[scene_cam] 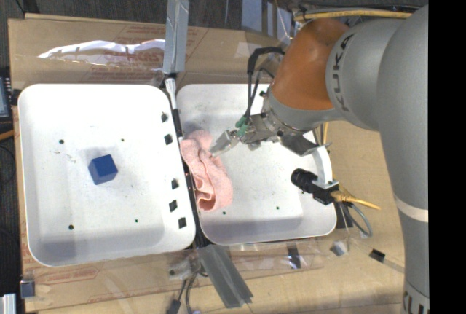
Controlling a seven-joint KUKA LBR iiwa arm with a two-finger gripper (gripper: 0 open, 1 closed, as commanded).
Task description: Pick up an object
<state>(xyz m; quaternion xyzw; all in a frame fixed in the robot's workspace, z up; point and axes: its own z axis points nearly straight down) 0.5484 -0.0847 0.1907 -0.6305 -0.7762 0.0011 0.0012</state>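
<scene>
A crumpled pink cloth [207,171] lies against the left wall of the right bin [255,229]. A small blue cube [103,168] sits in the left bin [44,229], left of its middle. My gripper [224,142] hangs low over the right bin, pointing left, with its tips just above the cloth's upper right edge. The fingers look close together, and nothing shows between them. The grey arm with its orange band reaches in from the right and covers the bin's upper right part.
A grey divider strip [177,159] with black clips runs between the two bins. Brown cardboard [95,32] lies behind the bins, with a strip of clear plastic [102,50] on it.
</scene>
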